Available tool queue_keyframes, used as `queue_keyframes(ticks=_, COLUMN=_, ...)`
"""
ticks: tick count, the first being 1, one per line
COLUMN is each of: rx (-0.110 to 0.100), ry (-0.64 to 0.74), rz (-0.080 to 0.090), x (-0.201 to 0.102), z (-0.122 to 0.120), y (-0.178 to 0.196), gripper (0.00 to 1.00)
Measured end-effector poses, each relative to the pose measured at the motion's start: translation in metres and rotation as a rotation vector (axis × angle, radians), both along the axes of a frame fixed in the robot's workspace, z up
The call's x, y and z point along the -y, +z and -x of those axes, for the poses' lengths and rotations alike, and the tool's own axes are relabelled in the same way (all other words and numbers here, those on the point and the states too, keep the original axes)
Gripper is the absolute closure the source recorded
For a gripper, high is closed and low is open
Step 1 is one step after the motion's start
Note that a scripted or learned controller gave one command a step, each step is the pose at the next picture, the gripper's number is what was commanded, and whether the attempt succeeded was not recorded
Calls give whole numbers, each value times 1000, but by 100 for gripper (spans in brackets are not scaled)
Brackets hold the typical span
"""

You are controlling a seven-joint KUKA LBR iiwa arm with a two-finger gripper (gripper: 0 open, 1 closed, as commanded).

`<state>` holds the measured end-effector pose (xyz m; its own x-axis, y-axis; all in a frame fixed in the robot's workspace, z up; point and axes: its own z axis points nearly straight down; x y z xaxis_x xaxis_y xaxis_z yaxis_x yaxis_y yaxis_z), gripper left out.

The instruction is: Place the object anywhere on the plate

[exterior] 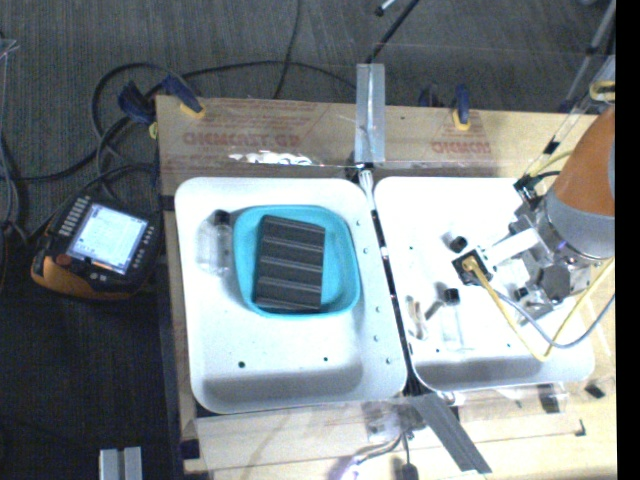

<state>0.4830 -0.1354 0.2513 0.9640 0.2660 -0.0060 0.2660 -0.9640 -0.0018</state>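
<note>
Dark ribbed block (pixel 290 263) lies flat on the blue plate (pixel 343 268) in the left bin (pixel 280 368), inside the rim, roughly centred. If that block is the object, placement looks done. Gripper (pixel 530 286) hangs over the right bin (pixel 500 353), well apart from the plate; can't tell if it is spread or closed, and nothing is seen held. Best move now, I judge: go straight up and stay on the right side, with no sweep over the plate that could nudge the block. Clear bottle with black cap (pixel 213 240) sits just beside the plate's left edge. The right bin has a small black piece (pixel 456 240) and a small black-headed tool (pixel 443 300) near the gripper, so a low move could clip them. Teach pendant (pixel 100 238) lies off the bench, no obstacle.
</note>
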Motion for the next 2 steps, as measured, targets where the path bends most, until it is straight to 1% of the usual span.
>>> queue_keyframes(ticks=1, rx=3, ry=6, rz=2, x=81, z=0, y=42, gripper=0)
queue_keyframes(ticks=2, rx=2, ry=7, rz=2, x=81, z=0, y=42, gripper=0)
